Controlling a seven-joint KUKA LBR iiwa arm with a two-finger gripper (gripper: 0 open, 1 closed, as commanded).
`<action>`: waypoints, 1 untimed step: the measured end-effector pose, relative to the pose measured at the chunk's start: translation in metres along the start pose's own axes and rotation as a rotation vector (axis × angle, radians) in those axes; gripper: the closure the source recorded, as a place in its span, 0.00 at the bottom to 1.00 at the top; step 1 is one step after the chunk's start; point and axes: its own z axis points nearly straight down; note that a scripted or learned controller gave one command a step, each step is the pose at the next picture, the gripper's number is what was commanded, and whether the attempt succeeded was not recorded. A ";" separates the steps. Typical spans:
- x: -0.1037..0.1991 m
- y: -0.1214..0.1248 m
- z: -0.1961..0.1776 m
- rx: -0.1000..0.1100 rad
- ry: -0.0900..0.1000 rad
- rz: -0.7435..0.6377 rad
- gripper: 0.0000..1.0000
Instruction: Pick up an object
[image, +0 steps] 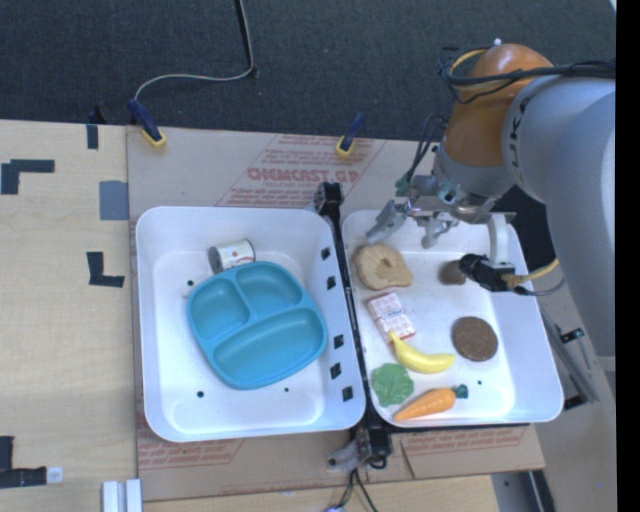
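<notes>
Objects in right bin (527, 340): seven.

Bench (60, 300) w/ cardboard sheet (290, 170) on it, held by 2 clamps (148, 128) at far edge; 2 white bins on sheet, left bin (160, 330) & right bin (530, 380), touching.

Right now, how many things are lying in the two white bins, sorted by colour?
Blue: 1, the plate
Yellow: 1, the banana
Orange: 1, the carrot
Green: 1, the lettuce leaf
Brown or tan: 3, the bagel, the round patty, a small dark piece
Red and white: 2, the can, the packet
Total: 9
</notes>
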 end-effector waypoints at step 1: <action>-0.024 0.002 0.063 -0.001 -0.002 0.001 0.00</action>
